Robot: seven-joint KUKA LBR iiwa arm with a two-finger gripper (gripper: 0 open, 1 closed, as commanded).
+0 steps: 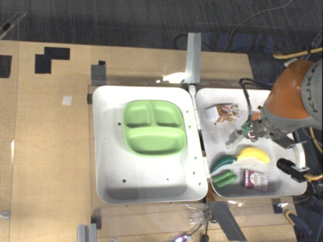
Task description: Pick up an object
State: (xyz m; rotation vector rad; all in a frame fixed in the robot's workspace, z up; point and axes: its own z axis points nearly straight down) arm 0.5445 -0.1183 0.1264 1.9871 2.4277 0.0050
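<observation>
Fingers of the gripper [236, 136]: apart or together, I cannot tell, they are too blurred, low over the right bin [229, 97].

I judge the arm is here because this bin holds all the loose things to pick: the banana [254, 155] lies just beside the gripper, toward the front, and seems the nearest target. A small carton [225, 112] is at the back, two green toys [223, 170] and a dark red packet [255, 179] at the front. I see nothing held, so the pick is not yet done. In the left bin [103, 145] lies a green divided plate [154, 126]. Both bins sit on a pale wooden bench [45, 150] with black marks; behind it is dark carpet [126, 9] with a cable.
</observation>
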